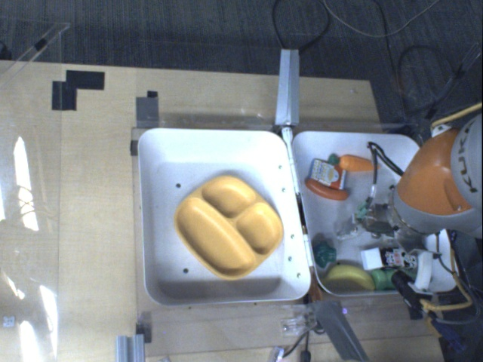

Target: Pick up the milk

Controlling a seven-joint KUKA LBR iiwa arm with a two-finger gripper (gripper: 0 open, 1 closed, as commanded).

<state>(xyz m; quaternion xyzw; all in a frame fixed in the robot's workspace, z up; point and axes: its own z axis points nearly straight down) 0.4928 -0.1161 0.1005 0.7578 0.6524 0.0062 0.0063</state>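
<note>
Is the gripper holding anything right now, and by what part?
Cannot tell: the gripper is low in the right bin, but its tips blur together. The milk lies apart.

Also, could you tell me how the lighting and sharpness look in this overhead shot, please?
In the camera view, glare streaks cross the clear sheet at the left; the left bin is evenly lit, with soft shadow under the yellow bread; small items around the gripper in the right bin look soft and hard to identify.
</note>
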